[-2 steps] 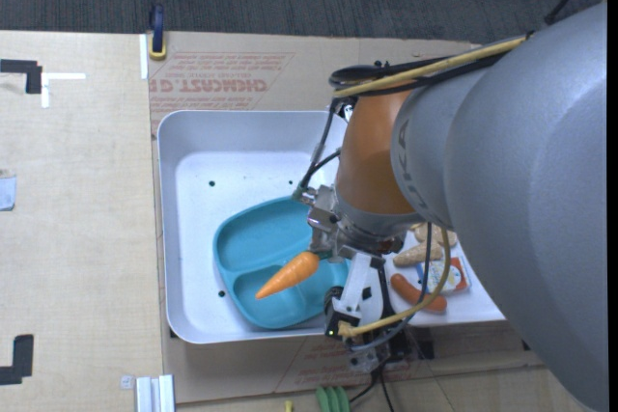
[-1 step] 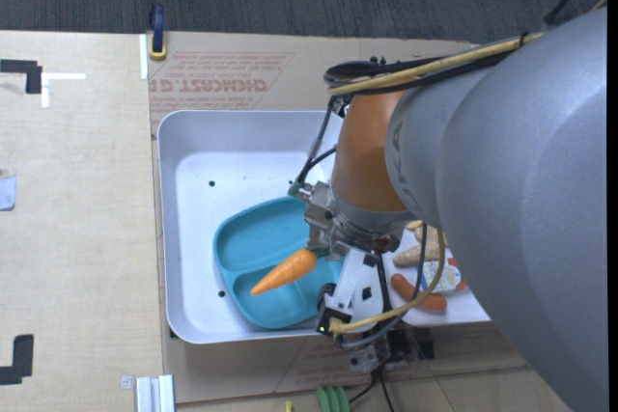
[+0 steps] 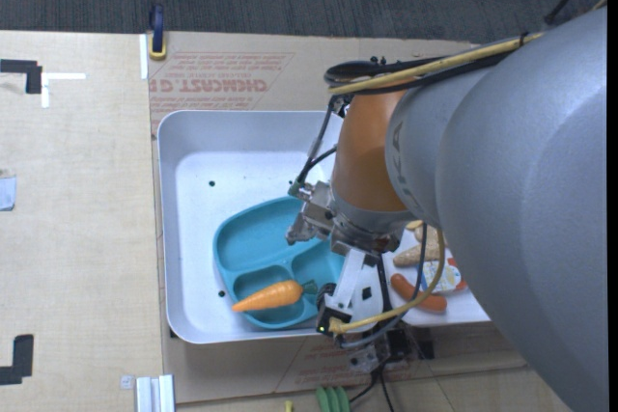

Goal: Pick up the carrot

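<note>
In the camera view, the carrot (image 3: 268,295) lies on its side in the compartment of the blue divided plate (image 3: 246,232) closest to the bottom of the picture. The plate sits in the left white bin (image 3: 174,207) on the pale wooden worktop (image 3: 77,207). The carrot's thin tip points left and its thicker end points right, toward the arm. The pincer (image 3: 307,217) hangs over the plate's upper right part, near the carrot but apart from it. The wrist hides so much of it that you cannot tell whether it is spread or pressed together. To do this step well, you would likely want to bring the pincer toward the bottom of the picture until it is over the thick half of the carrot. Then close across the carrot's width, not along its length. The carrot looks smooth, round and tapered, probably moulded plastic, so a grip near the tip may squeeze it out sideways. The plate looks glossy, with raised ridges, so a nudged carrot could roll against the divider. Come down straight to stay clear of the rim. Just beyond the wrist lie a red sausage (image 3: 425,299) and a pale lumpy piece (image 3: 417,256).
</note>
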{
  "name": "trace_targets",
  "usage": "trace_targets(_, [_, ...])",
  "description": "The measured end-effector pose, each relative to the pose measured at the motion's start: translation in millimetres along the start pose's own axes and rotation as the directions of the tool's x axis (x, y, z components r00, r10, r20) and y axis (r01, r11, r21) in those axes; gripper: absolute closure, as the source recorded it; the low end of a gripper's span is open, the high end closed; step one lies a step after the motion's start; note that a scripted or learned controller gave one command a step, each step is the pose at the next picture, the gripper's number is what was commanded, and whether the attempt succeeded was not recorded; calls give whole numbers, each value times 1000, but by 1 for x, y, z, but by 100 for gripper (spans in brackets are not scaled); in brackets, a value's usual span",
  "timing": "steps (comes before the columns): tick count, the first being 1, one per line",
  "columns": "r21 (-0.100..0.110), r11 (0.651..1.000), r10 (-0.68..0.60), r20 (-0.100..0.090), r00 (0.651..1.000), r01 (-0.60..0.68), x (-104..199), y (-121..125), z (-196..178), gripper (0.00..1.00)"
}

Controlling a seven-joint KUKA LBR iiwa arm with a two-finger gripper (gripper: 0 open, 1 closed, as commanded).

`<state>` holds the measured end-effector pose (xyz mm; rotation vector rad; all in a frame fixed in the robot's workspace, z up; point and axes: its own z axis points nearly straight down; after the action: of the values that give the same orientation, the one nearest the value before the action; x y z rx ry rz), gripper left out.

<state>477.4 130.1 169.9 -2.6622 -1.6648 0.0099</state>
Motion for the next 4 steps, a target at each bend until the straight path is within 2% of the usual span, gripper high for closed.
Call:
trace_targets(1, [-26, 951, -309, -13, 951, 308, 1, 8, 73, 0])
trace_targets(2, [-30, 953, -302, -31, 953, 301, 11, 6, 66, 100])
trace_targets(3, [-11, 760, -650, -19, 760, 650, 2, 6, 39, 100])
trace_targets(4, [-9, 442, -897, 6, 442, 897, -41, 56, -22, 100])
